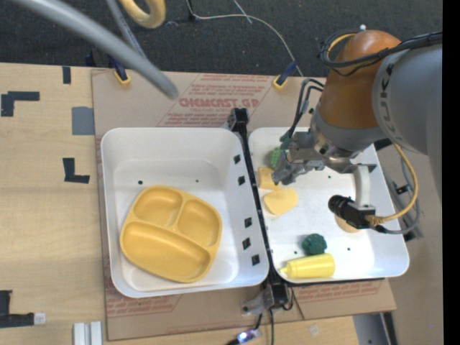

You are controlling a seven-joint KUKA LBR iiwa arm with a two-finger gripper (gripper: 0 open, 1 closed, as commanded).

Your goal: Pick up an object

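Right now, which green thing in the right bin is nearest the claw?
The lighter green piece beside the claw; the darker green one lies apart, by the yellow cylinder.

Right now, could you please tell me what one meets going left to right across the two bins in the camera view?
The yellow divided plate → pale yellow slice → dark green lump.

Your pale wooden benchtop [43,221] at left, black tape marks [72,171] on it, dark carpeted floor [287,6] along top.
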